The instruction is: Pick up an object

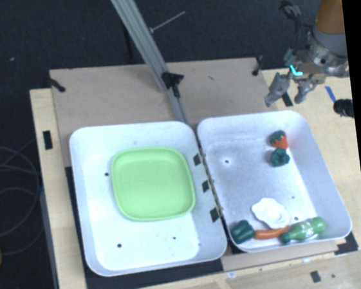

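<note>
The claw point(289, 90) is seen open and empty above the right bin's point(323, 176) far rim, and the nearest orange-green toy point(278, 140) could be missed if the rim is struck.

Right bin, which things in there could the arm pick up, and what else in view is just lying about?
For the job:
tool
green bottle
white toy
dark green block
orange-and-green pieces

Lying about:
green plate, in the left bin
</note>
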You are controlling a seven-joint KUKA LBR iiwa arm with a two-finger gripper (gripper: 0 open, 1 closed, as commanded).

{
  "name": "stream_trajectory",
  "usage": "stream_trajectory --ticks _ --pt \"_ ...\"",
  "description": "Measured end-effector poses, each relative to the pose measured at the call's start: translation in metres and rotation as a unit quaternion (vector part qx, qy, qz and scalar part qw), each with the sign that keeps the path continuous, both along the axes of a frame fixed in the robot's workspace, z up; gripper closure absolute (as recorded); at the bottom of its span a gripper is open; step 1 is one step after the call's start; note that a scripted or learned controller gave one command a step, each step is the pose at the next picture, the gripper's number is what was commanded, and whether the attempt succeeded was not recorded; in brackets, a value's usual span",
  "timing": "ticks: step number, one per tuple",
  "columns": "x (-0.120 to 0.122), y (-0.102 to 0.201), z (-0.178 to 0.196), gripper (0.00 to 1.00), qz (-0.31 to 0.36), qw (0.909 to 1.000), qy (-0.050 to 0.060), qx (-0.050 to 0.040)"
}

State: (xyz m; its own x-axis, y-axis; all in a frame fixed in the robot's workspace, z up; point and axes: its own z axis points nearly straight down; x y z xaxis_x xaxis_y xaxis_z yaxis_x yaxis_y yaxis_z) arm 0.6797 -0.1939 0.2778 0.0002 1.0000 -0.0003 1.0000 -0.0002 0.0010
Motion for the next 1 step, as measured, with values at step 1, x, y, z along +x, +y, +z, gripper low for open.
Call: stream_trajectory --ticks 1 --pt "0.0000 0.0000 0.0000 0.00 0.000 1.0000 0.000 0.0000"
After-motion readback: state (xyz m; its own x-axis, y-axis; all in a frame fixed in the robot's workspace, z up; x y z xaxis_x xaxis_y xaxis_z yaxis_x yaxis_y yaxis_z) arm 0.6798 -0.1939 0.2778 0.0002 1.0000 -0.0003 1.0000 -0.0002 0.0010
